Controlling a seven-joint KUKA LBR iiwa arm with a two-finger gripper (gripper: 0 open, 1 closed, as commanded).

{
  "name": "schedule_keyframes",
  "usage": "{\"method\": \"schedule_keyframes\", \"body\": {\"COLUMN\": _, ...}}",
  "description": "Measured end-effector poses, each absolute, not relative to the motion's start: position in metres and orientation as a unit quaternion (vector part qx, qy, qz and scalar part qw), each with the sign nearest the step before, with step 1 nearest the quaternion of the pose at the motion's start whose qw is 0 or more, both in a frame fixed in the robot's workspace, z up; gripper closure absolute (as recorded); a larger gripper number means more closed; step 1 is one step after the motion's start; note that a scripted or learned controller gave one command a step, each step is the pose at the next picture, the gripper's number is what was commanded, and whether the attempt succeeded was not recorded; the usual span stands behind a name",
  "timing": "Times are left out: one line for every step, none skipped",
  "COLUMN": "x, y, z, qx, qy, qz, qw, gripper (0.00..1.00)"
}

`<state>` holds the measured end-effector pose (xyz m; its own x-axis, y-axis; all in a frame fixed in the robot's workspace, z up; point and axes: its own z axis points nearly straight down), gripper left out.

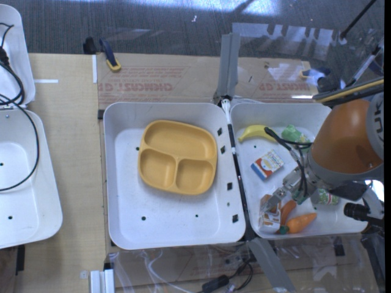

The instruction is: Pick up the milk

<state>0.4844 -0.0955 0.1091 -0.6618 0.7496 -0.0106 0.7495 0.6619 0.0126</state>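
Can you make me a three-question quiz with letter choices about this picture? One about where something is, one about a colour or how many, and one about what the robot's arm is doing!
1. Where is the yellow plastic divided plate?
A. in the left white bin
B. in the right white bin
C. on the brown bench

2. How many sections does that plate have?
A. two
B. three
C. five

3. Where is the grey arm with the orange band now?
A. over the left bin
B. over the right bin, above the food toys
C. parked away from both bins

Answers:
1. A, since the plate lies flat in the left white bin.
2. B, one long section and two smaller ones show.
3. B, it hangs over the right white bin, near the small white, red and blue milk carton, the yellow banana and the orange carrot.
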Motion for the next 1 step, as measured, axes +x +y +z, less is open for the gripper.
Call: {"method": "schedule_keyframes", "body": {"x": 0.5345, "y": -0.0877, "z": 0.1916, "qx": 0.303, "qy": 0.953, "qz": -0.0001, "qw": 0.001, "gripper": 0.00}}
